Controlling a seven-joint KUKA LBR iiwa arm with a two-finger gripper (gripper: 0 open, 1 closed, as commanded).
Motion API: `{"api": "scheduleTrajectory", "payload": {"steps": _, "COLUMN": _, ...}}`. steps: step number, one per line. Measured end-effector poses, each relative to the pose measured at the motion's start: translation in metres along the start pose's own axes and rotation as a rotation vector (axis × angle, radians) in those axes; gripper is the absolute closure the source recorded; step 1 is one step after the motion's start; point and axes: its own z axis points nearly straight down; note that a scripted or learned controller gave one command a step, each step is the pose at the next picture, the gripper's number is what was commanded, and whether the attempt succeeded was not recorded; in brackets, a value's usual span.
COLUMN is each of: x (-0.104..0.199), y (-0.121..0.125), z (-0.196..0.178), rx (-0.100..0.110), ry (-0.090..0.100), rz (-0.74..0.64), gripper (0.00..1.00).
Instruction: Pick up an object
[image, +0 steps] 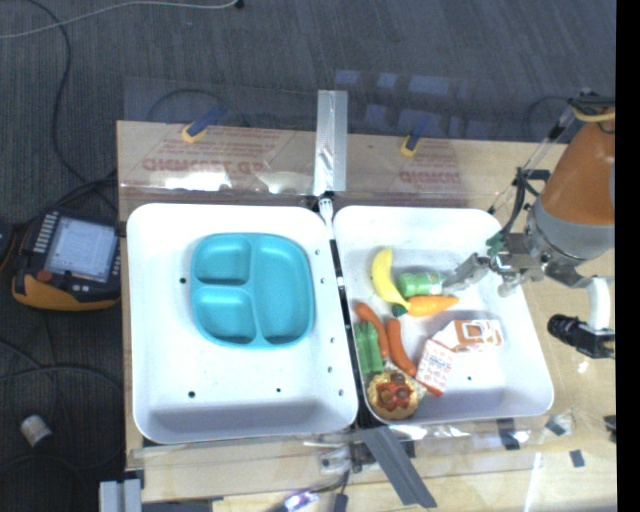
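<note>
The right bin (520, 385) holds several toy foods. A yellow banana (384, 274) lies next to a green object (419, 282), with an orange carrot (432, 304) just below them. Lower down are a green vegetable (368, 345), a red-orange sausage (399, 346), a white and orange carton (455, 349) and a small round dish of mixed food (392, 395). My gripper (463, 271) reaches in from the right and hangs low at the right end of the green object and the carrot. Nothing is seen held in it.
The left bin (160, 390) bears a blue divided plate (250, 288). The arm's orange band and grey wrist (580, 190) stand over the right bin's far right corner. A metal post (330, 140) rises behind the wall between the bins. A handheld pendant (70, 258) lies off the bench at left.
</note>
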Motion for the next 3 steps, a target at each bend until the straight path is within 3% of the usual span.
{"api": "scheduleTrajectory", "payload": {"steps": 1, "x": 0.077, "y": 0.045, "z": 0.101, "rx": -0.003, "ry": -0.005, "rz": -0.104, "gripper": 0.0}}
{"api": "scheduleTrajectory", "payload": {"steps": 2, "x": 0.079, "y": 0.045, "z": 0.092, "rx": -0.004, "ry": -0.001, "rz": -0.105, "gripper": 1.0}}
{"api": "scheduleTrajectory", "payload": {"steps": 3, "x": 0.136, "y": 0.097, "z": -0.002, "rx": -0.002, "ry": -0.006, "rz": -0.108, "gripper": 1.0}}
